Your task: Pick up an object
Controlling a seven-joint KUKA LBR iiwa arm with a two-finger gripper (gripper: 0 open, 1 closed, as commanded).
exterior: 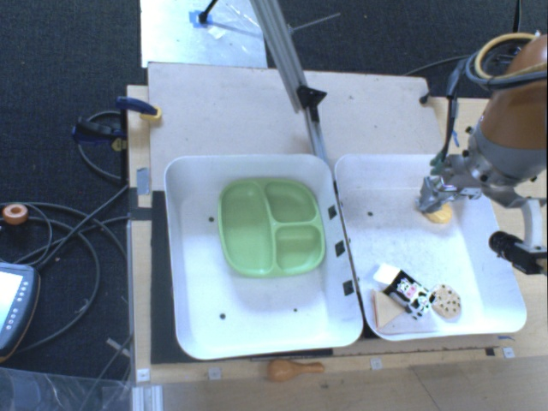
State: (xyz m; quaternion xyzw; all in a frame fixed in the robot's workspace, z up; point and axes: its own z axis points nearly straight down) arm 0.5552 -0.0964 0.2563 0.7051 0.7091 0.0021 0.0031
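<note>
Hovering low at the 2 o'clock corner of the right bin [479, 319], gripper [432, 197] set directly over a small yellow object [440, 216], touching or nearly so; finger state cannot be told from this slant, nor whether anything is caught between them. Likely target: that yellow piece, lying just beside the bin's far wall. Risks noted: object small and low, so liable to slip sideways or be pushed along the smooth floor instead of being seized; closeness to the wall may crowd one side of the approach; a miss would leave it flat in the bin. Other contents grouped at 6 o'clock of the same bin, well apart from the gripper: a tan wedge [384, 309], a black-and-white patterned block [408, 293], a round speckled cookie [446, 301]; no interference expected. Left bin [193, 255] holding 1 green 3-compartment tray [272, 227], centred. Both bins white and shallow, resting side by side on a pale board [223, 110], with dark carpet [68, 32] around, cables [77, 238] at 9 o'clock, a slanted metal pole [278, 37] at 12 o'clock, and a small wooden item [294, 368] on the bench edge at 6 o'clock.
</note>
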